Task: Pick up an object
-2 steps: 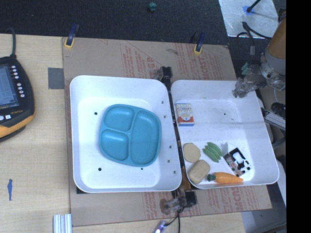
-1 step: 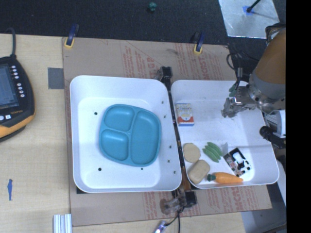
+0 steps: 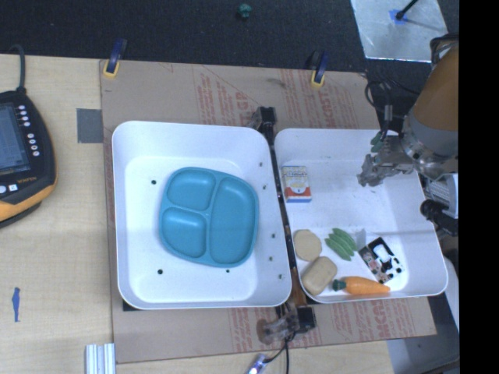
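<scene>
Presently the pincer (image 3: 373, 171) hangs low over bare floor at the right bin's (image 3: 343, 140) one o'clock side; whether it is open or closed I cannot tell, and nothing shows in it. Nearest, the box (image 3: 296, 184) lies toward nine o'clock. Beans (image 3: 341, 242), carrot (image 3: 362, 287) and potatoes (image 3: 312, 260) cluster toward six.

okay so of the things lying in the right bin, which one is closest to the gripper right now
The small orange-and-white box, alone in the upper part of the right bin, roughly level with the gripper. The other items cluster lower, along the bin's bottom edge.
</scene>
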Robot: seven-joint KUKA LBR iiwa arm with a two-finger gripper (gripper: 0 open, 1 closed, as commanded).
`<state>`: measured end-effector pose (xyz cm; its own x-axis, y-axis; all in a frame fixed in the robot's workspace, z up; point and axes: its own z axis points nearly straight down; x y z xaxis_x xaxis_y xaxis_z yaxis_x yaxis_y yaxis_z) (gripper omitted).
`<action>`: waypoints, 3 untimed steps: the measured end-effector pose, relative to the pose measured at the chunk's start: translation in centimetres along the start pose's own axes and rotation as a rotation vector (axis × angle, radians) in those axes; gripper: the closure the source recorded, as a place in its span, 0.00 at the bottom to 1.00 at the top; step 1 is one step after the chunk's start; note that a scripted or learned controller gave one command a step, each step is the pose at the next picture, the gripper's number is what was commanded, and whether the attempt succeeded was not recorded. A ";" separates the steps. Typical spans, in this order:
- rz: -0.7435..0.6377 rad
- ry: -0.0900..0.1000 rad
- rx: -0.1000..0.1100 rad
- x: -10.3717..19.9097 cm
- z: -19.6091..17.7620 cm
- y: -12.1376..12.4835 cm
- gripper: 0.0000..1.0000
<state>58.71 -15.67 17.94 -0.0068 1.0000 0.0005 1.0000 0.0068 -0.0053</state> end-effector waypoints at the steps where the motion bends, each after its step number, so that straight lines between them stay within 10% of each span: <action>1: 0.000 0.000 0.000 0.0 0.0 0.0 0.00; 2: 0.002 0.000 0.000 5.9 8.9 -6.2 0.00; 3: 0.003 -0.001 -0.004 3.6 8.7 3.8 0.00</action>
